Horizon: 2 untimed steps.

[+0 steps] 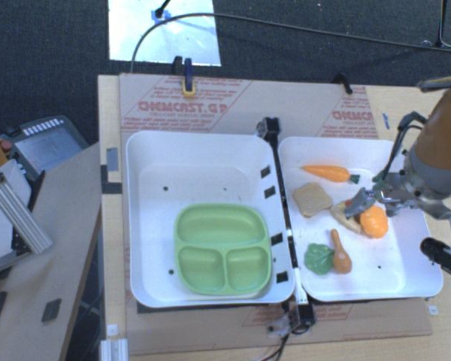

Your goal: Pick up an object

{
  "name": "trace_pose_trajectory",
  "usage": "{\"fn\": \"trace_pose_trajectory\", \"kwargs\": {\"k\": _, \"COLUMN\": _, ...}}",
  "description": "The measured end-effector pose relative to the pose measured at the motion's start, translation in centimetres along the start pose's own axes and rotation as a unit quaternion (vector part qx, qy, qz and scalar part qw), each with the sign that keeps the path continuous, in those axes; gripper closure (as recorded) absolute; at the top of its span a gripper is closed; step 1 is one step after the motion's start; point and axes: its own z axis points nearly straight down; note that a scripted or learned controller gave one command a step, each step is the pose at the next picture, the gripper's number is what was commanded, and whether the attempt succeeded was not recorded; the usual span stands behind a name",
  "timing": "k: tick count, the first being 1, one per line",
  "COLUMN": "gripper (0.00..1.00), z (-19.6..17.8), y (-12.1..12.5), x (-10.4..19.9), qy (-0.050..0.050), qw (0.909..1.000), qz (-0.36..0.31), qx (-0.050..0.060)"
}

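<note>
The right bin (391, 277) holds several toy foods. An orange carrot (327, 173) lies near its far wall. A tan bread slice (312, 199) sits left of centre. My gripper (364, 201) hangs low over the middle of the bin, just above a round orange fruit (374, 222) and a pale flat piece (344, 217). A small red bit (351, 201) shows at the gripper's left tip. A green leafy piece (318, 258) and an orange club-shaped piece (340, 253) lie toward the near wall. Nothing is seen lifted.
The left bin (158, 171) contains a green divided plate (222, 248). A black divider (280, 209) runs between the bins. The arm's grey and orange body (440, 145) covers the right bin's far right corner. A cable (286, 25) crosses the dark floor behind.
</note>
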Motion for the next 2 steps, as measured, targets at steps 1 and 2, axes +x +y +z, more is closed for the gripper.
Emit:
{"fn": "trace_pose_trajectory", "kwargs": {"k": 1, "gripper": 0.0, "z": -0.7, "y": 0.3, "x": 0.0, "qy": -0.001, "qw": 1.0, "qz": -0.002, "qx": -0.007}}
{"fn": "trace_pose_trajectory", "kwargs": {"k": 2, "gripper": 0.0, "z": 4.2, "y": 0.1, "x": 1.1, "qy": 0.0, "qw": 1.0, "qz": -0.001, "qx": -0.005}}
